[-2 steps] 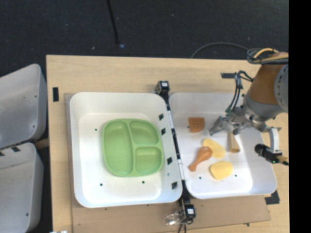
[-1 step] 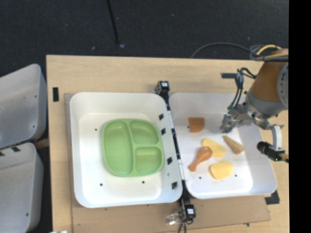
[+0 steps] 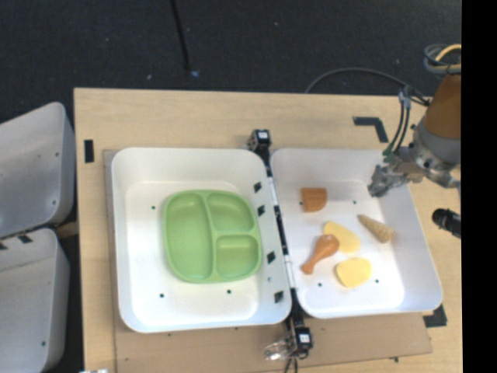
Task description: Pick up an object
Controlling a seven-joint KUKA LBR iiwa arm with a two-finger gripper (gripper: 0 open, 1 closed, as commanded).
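The right bin (image 3: 388, 294) holds several toy foods. An orange-brown bread piece (image 3: 314, 199) lies near its back left. A yellow slice (image 3: 342, 235) sits in the middle, with an orange drumstick (image 3: 319, 252) leaning against its left side. Another yellow piece (image 3: 353, 272) lies toward the front, and a tan cone (image 3: 375, 228) rests at the right. My gripper (image 3: 383, 181) hangs over the bin's back right corner, above and right of the cone, apart from every piece. Nothing shows in it.
The left bin (image 3: 140, 301) carries a green divided plate (image 3: 210, 235). A ridge with black clips (image 3: 273, 231) separates the bins. Cables loop behind the arm at the back right. White chairs (image 3: 31, 208) stand off the bench's left side.
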